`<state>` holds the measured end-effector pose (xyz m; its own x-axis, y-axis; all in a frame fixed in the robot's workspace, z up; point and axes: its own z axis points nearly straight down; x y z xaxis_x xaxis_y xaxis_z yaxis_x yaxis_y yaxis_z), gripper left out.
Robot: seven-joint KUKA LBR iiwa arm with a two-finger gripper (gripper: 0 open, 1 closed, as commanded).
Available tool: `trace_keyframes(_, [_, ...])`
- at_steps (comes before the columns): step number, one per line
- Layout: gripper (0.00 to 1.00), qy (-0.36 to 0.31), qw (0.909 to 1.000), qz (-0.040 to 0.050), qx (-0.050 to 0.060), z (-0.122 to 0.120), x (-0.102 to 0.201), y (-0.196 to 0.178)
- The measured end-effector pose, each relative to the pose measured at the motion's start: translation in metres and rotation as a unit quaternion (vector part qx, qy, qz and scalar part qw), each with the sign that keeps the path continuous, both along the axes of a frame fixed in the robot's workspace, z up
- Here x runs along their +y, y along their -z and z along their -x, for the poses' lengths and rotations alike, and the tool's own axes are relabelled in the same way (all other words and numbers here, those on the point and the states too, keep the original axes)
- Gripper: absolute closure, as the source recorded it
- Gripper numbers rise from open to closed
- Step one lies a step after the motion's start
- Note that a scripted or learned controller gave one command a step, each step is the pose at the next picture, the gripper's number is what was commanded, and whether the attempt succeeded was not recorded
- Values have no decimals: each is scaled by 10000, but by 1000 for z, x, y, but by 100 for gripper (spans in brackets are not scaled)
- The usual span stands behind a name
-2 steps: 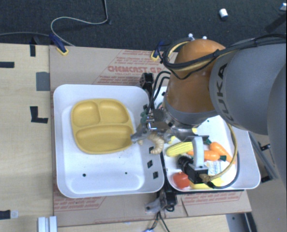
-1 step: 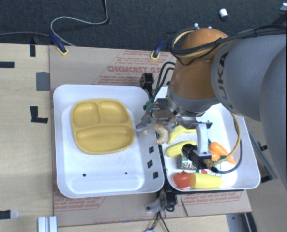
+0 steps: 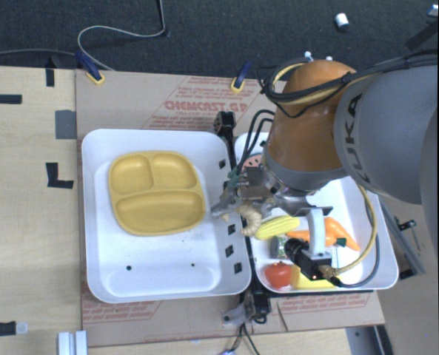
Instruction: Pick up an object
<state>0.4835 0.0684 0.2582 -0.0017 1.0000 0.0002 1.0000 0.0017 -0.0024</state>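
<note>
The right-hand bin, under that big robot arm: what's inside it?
In the right bin I can see a yellow corn cob, a red tomato, an orange carrot-like piece and something yellow near the front. The arm covers the bin's back half, so anything there is hidden.

Arm [image 3: 330,139] covers most of the right bin [image 3: 386,268], so only its lower part and a strip of rim show; the arm itself runs off the right edge. Gripper [image 3: 238,198] sits over the divide between the 2 bins, too cluttered and blurred to tell its state or whether anything is in it. Corn [image 3: 277,226], carrot [image 3: 337,231] and tomato [image 3: 279,274] are each partly hidden by wrist hardware and cable.
</note>
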Motion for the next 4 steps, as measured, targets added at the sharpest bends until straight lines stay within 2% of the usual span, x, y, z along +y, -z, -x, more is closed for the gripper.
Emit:
trace_keyframes(1, [100, 9, 10000, 9, -7, -46, -61, -5])
trace_keyframes(2, [100, -4, 10000, -2, 0, -34, 6, 2])
trace_keyframes(3, [100, 5, 10000, 5, -2, -2, -31, -9])
trace_keyframes(4, [100, 5, 10000, 5, -8, 0, -67, -13])
